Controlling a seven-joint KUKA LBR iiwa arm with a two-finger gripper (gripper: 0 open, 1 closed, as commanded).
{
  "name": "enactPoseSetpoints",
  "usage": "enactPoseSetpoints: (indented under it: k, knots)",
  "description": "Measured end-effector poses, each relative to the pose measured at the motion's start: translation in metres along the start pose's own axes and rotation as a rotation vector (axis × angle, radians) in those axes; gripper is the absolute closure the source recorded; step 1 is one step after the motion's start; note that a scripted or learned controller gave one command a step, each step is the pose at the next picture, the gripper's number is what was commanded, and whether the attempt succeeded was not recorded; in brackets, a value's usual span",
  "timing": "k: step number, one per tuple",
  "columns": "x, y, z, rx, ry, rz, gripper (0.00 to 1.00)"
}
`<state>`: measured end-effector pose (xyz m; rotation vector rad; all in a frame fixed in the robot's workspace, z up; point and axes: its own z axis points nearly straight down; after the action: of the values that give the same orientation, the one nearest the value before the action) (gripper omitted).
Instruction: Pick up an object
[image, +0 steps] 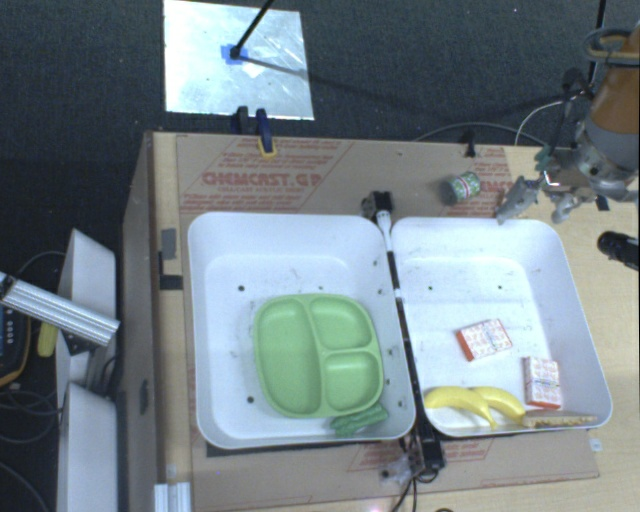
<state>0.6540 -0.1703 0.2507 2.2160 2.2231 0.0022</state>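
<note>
End effector (541, 199) is seen at about 2 o'clock of the view, above the far rim of the right bin (575, 290), with its two fingers (515, 200) spread apart and nothing between them. Grey arm (610, 110) with its orange band is seen rising toward 1 o'clock. A small green-and-white can (462, 187) is noted on the table (300, 170) just to the 9 o'clock side of the fingers. Within the right bin, a red-and-white packet (485, 339) lies near centre, a second packet (541, 383) at 4 o'clock, and a banana (474, 403) at 6 o'clock against the near wall. A green divided plate (318, 354) is recorded in the left bin (215, 300).
</note>
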Motion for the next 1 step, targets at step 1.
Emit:
enactPoseSetpoints:
  k: [1]
  knots:
    - [-0.0242,-0.0555,0.0524,0.002,-0.001,0.001,0.0]
